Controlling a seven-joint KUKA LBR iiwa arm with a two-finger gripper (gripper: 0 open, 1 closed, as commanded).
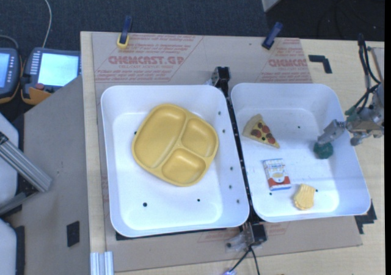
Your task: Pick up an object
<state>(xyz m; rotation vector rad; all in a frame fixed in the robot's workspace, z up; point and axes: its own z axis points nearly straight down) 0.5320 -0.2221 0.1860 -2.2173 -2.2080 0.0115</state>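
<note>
A dark floor surrounds a bench (183,60) covered in printed brown protective sheet, which carries two shallow white bins side by side. The left bin (122,206) holds the largest thing here, a yellow divided plate (175,144) lying flat near its centre. The right bin (348,197) holds the smaller pieces: a toy pizza slice (261,131) at about ten o'clock, a small red-white-and-blue carton (277,175) just below centre, and a pale yellow ridged piece (304,197) at about five o'clock, all apart from one another.

At three o'clock of the right bin, the gripper (330,134) reaches in over the rim. A small dark green object (323,150) sits right at its tip, close to the bin's wall; whether the tips are closed on it or merely beside it cannot be told.

If that green piece is the target, a good grasp probably needs the tips straddling it squarely, low enough to catch its middle, and the lift kept straight up, since the nearby wall could knock it loose.
</note>
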